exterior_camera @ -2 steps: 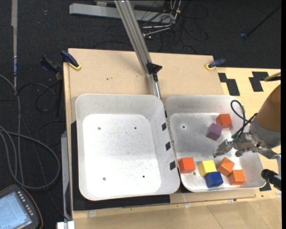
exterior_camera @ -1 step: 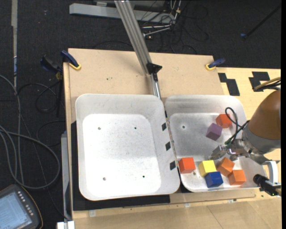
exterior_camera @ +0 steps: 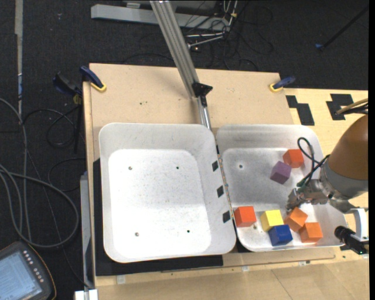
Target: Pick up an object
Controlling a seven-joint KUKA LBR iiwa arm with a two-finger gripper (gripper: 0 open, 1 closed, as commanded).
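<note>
The gripper (exterior_camera: 295,202) is low in the right bin (exterior_camera: 246,153), directly above an orange block (exterior_camera: 298,217). The opening of the gripper cannot be determined. The orange block is a small cube with plain faces, turned at an angle, touching the gripper's lower tip. A second orange block (exterior_camera: 311,232) lies just beyond it. A yellow block (exterior_camera: 271,220) and blue block (exterior_camera: 280,235) sit to the gripper's lower left. A purple block (exterior_camera: 280,171) lies above it.

A pale wooden bench (exterior_camera: 152,94) stands on dark carpet (exterior_camera: 41,53) strewn with black cables (exterior_camera: 35,176). Far off lies a grey metal frame (exterior_camera: 140,13); a screen (exterior_camera: 20,275) glows near left.
</note>
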